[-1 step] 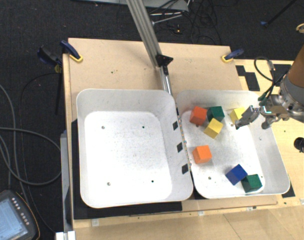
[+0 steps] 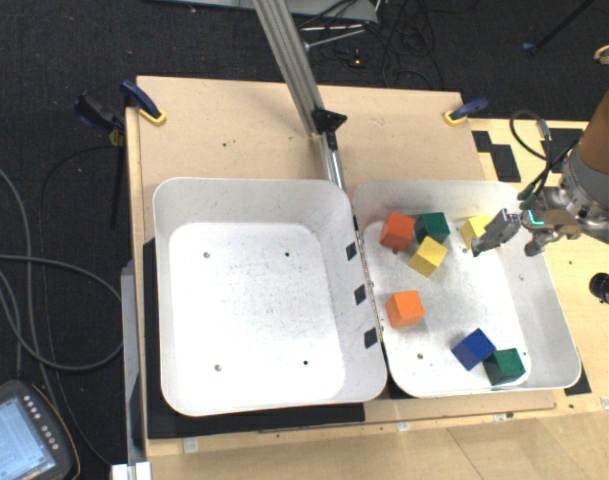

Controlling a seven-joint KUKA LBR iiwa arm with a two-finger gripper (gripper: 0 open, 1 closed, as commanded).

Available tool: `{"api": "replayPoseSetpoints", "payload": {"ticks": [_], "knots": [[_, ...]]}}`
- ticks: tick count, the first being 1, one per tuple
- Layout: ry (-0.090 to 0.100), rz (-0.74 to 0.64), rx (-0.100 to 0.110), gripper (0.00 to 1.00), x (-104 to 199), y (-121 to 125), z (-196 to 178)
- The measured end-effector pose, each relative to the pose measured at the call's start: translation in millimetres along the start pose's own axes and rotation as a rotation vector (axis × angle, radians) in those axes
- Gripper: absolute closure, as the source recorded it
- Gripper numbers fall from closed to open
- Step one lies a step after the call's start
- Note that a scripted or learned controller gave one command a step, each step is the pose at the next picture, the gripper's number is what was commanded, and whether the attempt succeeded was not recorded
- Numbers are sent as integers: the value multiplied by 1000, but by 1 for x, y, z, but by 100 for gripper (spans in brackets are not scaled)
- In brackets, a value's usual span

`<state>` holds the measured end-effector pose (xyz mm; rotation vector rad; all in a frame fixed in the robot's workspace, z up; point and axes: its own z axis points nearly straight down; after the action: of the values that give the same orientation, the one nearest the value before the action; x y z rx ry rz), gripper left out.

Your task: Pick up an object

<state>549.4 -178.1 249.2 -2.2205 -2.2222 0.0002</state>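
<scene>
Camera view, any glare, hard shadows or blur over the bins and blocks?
Camera view: even light; the left bin is bright, its speckles readable; the nearer orange block casts only a faint shadow; the claw looks slightly soft.

A pale wooden bench point(image 2: 234, 138) is set on a dark floor point(image 2: 44, 48). Blue-and-yellow clamps point(image 2: 144, 103) are fixed at its far corners, one at each. Cables point(image 2: 24, 298) are strewn over the floor, a metal rail point(image 2: 284, 38) is slanted across the far edge, and a screen point(image 2: 14, 438) is seen lower left.
</scene>
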Motion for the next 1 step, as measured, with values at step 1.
{"api": "replayPoseSetpoints", "payload": {"ticks": [1], "knots": [[1, 1, 5, 0, 0, 8, 60]]}}
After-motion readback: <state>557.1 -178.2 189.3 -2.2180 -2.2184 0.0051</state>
